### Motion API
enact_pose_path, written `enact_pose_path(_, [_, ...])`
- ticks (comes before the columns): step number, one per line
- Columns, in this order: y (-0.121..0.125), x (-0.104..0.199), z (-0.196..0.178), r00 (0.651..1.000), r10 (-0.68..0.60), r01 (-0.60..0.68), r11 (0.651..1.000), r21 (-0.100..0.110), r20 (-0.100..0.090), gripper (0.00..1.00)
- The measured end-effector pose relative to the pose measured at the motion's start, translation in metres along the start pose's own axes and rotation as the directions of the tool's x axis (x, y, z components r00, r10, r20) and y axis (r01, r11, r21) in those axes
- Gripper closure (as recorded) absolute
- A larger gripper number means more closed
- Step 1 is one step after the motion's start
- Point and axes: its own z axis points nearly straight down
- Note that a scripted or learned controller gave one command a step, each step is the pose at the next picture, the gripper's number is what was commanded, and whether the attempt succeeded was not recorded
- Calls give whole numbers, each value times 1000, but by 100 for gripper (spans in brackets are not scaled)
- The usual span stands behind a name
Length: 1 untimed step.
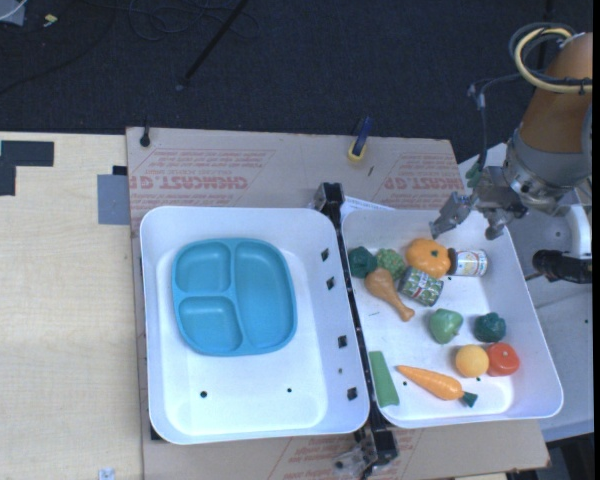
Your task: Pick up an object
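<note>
Carrot [432, 382] lies at the right bin's [540, 368] near edge. Up at the bin's 12 o'clock, the claw [472, 216] hangs wide open, holding nothing. At its 7 o'clock sits the orange pumpkin [427, 257].

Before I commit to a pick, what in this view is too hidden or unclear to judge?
- Gripper: small and blurred above the right bin's far edge; finger opening unreadable.
- Green can: partly covered by the orange pumpkin; label too small to read.
- Small jar: tucked behind the pumpkin; its near end hidden.
</note>
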Motion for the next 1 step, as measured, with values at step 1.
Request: enact_pose_path(1, [2,0,-6,1000,-1,1,1000,-10,2,0])
